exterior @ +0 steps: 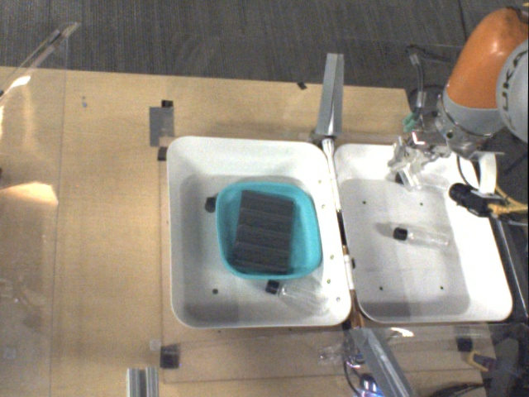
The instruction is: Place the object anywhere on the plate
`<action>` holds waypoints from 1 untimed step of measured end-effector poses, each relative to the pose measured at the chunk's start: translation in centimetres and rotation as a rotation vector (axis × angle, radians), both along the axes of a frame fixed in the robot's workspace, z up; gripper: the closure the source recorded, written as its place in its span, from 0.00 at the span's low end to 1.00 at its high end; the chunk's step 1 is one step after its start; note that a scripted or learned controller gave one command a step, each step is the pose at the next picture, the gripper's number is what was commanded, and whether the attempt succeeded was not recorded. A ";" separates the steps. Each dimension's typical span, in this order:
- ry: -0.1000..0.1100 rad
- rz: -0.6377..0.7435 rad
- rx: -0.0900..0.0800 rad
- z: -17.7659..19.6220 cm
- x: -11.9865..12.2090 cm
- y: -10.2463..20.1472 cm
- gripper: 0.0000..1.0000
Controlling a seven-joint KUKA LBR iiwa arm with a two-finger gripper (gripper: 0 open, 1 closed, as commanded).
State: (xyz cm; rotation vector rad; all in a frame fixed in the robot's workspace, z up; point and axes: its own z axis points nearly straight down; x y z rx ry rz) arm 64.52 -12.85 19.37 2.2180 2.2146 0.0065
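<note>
A teal plate (310,230) lies in the left bin (186,246). A dark grey ribbed block (263,230) rests flat on the middle of the plate. In the right bin (413,292), a small clear vial with a black cap (417,236) lies on its side near the middle. My gripper (409,168) hangs over the far part of the right bin, above and slightly left of that vial, with nothing seen in it. The arm's orange band (488,56) is at the upper right.
A second clear vial with a black cap (285,290) lies on the left bin's floor by the plate's near edge. A small black piece (211,204) sits at the plate's left rim. A grey upright post (331,98) stands behind the divide between the bins.
</note>
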 end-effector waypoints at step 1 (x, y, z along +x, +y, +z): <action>0.003 0.201 0.001 -0.8 -6.8 6.9 1.00</action>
